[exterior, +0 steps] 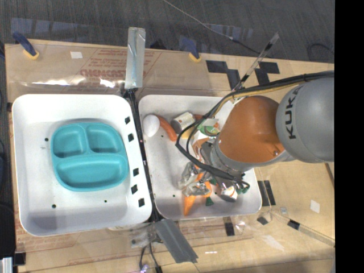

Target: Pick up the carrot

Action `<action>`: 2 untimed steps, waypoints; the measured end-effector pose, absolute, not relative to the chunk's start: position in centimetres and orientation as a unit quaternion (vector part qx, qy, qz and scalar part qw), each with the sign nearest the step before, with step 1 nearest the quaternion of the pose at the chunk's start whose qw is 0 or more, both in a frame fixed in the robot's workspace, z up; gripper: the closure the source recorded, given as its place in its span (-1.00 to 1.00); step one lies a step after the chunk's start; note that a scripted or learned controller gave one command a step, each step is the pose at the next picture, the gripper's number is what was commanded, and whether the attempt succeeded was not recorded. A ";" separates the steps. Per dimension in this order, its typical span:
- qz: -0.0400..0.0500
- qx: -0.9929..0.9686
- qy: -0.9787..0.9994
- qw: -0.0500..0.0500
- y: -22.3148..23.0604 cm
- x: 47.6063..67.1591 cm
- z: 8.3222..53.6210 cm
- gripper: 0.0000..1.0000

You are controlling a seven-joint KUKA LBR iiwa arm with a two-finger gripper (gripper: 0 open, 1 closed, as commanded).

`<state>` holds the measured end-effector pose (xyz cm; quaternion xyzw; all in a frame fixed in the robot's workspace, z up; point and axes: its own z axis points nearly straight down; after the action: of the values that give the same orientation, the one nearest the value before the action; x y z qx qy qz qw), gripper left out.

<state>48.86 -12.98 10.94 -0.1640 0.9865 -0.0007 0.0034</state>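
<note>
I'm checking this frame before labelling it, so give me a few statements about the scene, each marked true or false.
1. A teal divided plate lies in the left bin. True.
2. The arm hangs over the left bin. False: it is over the right bin, reaching in from the right.
3. An orange carrot lies near the right bin's upper left, beside a white egg-shaped object. True.
4. The teal plate is piled with food. False: its compartments look bare.
5. The band above the arm's wrist is blue. False: it is orange.
</note>
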 end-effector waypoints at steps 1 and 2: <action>-0.003 -0.119 0.993 0.007 -13.4 51.3 27.3 1.00; 0.002 -0.250 0.968 -0.003 -9.5 48.2 13.7 1.00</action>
<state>48.15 -9.50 13.72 -0.2501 0.9682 0.0021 -0.0026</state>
